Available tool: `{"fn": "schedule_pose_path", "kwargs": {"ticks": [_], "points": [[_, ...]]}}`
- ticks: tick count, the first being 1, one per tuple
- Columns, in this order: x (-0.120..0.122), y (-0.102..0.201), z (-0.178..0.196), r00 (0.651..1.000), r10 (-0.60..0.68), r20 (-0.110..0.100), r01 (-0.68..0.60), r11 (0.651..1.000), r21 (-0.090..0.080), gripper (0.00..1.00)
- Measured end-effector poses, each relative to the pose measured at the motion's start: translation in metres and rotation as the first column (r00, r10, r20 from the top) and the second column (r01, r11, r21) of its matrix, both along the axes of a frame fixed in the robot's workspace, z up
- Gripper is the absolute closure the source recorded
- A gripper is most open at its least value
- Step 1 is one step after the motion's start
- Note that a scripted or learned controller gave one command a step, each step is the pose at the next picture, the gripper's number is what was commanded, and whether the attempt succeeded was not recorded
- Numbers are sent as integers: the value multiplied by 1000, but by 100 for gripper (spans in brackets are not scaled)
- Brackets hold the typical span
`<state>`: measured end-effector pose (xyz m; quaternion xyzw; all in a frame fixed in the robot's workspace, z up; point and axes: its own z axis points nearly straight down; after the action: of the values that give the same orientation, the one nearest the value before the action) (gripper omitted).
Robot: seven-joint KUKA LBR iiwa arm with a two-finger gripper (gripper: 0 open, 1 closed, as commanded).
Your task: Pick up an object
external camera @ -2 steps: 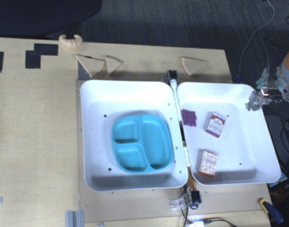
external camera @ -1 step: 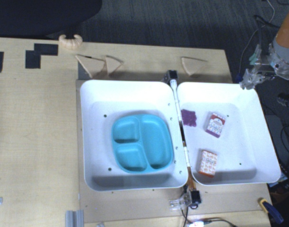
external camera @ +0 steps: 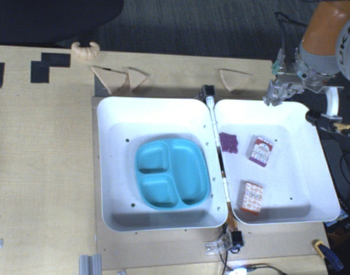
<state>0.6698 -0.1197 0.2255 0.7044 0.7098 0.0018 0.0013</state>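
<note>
While the gripper (external camera: 276,96) hovers above the right bin (external camera: 312,205), its closure seems indiscernible.

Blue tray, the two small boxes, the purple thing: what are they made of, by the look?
Blue tray: likely molded plastic, smooth, with soft highlights and rounded compartment walls. Upper box and lower box: probably printed cardboard, matte, with flat faces, sharp edges and red-and-white print. Purple piece: unclear; dull, flat and ragged-edged, possibly foam or felt. Too small to tell.

Below the claw (external camera: 276,94), bare white bin floor (external camera: 292,153) lies open; two small red-and-white cartons (external camera: 260,151) (external camera: 251,197) and a purple scrap (external camera: 228,143) stand lower-left.
</note>
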Motion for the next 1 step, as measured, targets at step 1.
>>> {"fn": "schedule_pose_path", "kwargs": {"ticks": [1], "points": [[0,-1,0,1000,-1,-1,1,1000,-1,0]]}}
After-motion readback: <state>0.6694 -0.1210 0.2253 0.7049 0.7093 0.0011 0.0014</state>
